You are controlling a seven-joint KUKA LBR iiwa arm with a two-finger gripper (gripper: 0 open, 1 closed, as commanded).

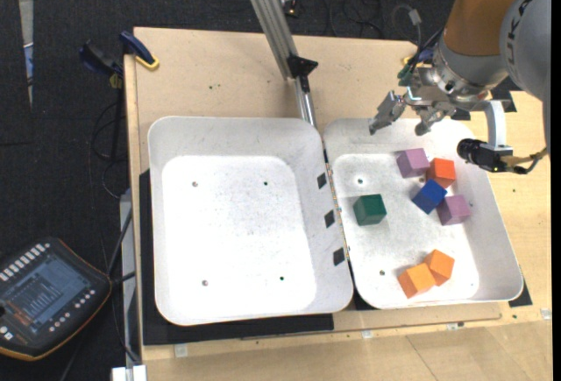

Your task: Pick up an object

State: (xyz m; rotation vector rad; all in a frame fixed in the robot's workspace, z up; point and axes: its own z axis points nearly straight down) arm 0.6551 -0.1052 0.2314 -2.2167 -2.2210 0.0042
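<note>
approach step: gripper (407, 115) hovers open and empty over the right bin's (491, 283) far edge. nearest target, purple cube (412, 163), lies just below; next move calls for descent and closing.

A blue-handled clamp (131, 46) grips the bench's (219, 73) far left corner. A handheld control tablet (44, 296) lies off its near left corner.

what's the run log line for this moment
gripper: open, over right bin far edge | holding: nothing | nearest: purple cube | left bin
</note>
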